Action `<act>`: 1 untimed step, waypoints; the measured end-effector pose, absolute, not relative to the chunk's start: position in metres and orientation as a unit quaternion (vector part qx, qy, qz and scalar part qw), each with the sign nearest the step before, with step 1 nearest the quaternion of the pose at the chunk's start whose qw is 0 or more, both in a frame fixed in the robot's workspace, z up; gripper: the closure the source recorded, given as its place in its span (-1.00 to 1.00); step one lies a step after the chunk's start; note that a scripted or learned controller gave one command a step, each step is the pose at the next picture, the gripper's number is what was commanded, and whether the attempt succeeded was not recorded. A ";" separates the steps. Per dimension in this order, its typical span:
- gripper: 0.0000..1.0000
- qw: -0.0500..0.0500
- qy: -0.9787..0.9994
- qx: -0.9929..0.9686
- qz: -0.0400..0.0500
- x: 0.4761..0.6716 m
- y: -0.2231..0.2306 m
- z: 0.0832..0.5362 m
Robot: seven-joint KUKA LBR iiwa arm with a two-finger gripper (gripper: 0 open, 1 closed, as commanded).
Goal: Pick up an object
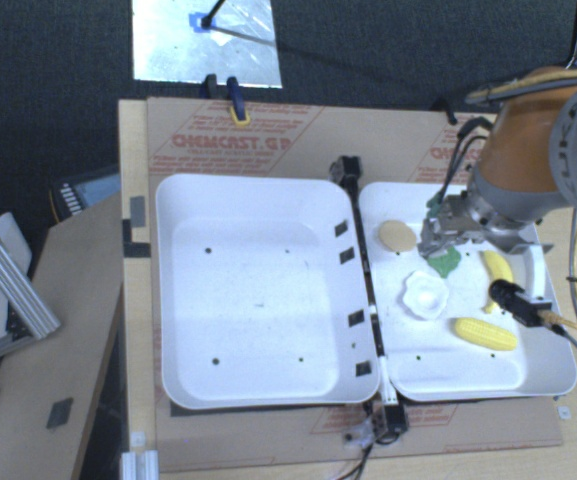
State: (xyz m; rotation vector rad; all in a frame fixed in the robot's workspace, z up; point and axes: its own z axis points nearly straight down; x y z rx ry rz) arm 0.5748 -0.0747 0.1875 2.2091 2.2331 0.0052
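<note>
Gripper at the end of the grey arm, low over the back part of the right shallow white bin. Whether it is released or clenched cannot be told from this slanted view, and nothing is seen grasped in it.

Nearest thing: a small green, irregular plastic-looking piece on the bin floor, just beside the gripper's tip on the side toward the viewer. It may be touching the tip, though contact cannot be confirmed. The piece is compact and shows no clear long axis, so judged from here the approach turns on a short shift toward the viewer and downward, not on any rotation of the wrist.

Further out:
- a flat tan round disc, just beside the gripper toward the divider between the bins
- a white crumpled, rounded object, near the green piece on the viewer's side
- a yellow banana-shaped toy, to the other side, its long axis running roughly front to back
- a yellow corn-cob-shaped toy, farthest off, lying nearly across the bin

The left shallow white bin lies well apart from the gripper.
</note>
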 end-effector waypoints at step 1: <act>1.00 0.001 0.714 0.700 0.005 0.555 0.056 0.266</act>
